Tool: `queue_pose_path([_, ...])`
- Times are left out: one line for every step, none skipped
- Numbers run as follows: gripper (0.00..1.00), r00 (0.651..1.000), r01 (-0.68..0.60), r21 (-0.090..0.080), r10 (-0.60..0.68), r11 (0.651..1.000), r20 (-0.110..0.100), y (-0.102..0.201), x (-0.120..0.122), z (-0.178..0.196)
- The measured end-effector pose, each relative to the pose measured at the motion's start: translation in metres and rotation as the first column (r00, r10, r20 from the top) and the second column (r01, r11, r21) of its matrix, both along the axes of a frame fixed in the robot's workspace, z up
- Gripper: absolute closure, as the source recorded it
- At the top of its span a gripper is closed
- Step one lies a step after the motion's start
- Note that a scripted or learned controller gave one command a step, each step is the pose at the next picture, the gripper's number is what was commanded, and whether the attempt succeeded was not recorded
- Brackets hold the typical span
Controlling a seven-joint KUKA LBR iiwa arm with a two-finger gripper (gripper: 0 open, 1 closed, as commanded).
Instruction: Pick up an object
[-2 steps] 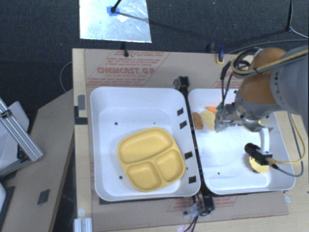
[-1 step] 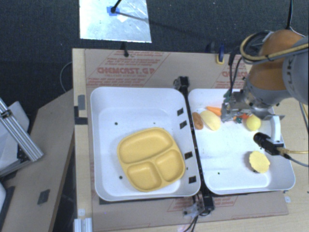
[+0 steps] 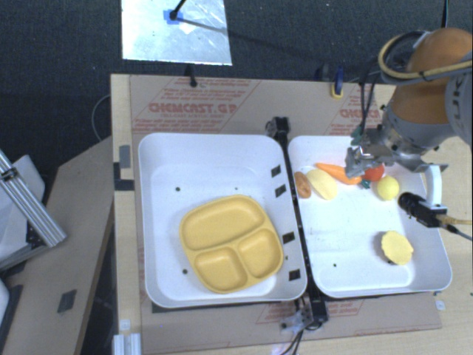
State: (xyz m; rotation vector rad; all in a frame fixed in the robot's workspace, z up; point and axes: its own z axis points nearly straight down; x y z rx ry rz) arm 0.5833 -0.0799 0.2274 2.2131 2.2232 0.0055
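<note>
Since the carrot (image 3: 334, 171) lies right under my pincer (image 3: 358, 161) in the upper part of the right bin (image 3: 429, 272), I take it as the thing to lift. It looks like a small plastic toy: light, stiff, smooth enough to slip, tapered toward its left tip. I judge the thicker right end, taken across its width, the safest hold. Whether my pincer stands wide or narrow I cannot tell at this slant, and nothing shows between its tips. A pale potato-like piece (image 3: 323, 186) touches the carrot just below, a red piece (image 3: 374, 173) sits to its right, a lemon (image 3: 388, 189) near that. A yellow slice (image 3: 397, 248) lies lower right. The left bin (image 3: 159, 220) holds a yellow tray (image 3: 230, 242).
</note>
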Motion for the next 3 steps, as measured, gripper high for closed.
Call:
queue_pose_path([1.0,1.0,-0.005,0.003,0.005,1.0,-0.005,0.049,-0.013,-0.01])
queue_pose_path([1.0,1.0,-0.006,0.004,0.006,1.0,-0.004,0.103,-0.021,0.003])
queue_pose_path([1.0,1.0,-0.007,0.004,0.007,1.0,-0.005,0.16,-0.024,0.007])
